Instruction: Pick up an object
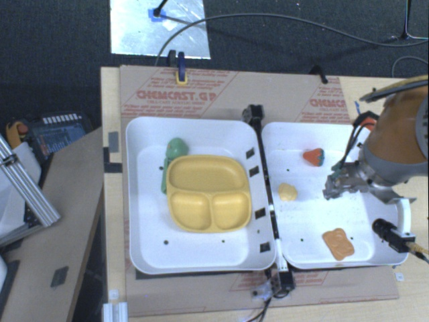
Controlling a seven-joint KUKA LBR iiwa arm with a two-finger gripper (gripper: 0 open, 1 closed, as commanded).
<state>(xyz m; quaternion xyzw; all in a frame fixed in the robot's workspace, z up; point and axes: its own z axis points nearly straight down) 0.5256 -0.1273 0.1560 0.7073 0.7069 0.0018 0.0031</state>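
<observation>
Lowest in the camera view, toward the front rim of the right bin, an orange-tan flat piece is seen lying with its long axis slanted from upper left to lower right. The gripper is found above the middle of that same bin, hanging from the grey arm with its orange band, which comes in from the right. Whether its tips are apart or together cannot be told, since they are seen only as a dark blur, and nothing is seen held there.

Taking the gripper as the landmark, three candidates are placed around it. A small pale yellow lump is set to its left, near and almost level with it, close to the divider between the bins. A small red piece with a blue edge is set up and slightly left of it, toward the back wall. The orange-tan piece is set below it, roughly straight down in the view.

The yellow lump is judged the nearest target, so a short leftward shift and a descent would probably be called for. In the left bin a yellow divided tray is laid over a green object, well apart from the gripper.
</observation>
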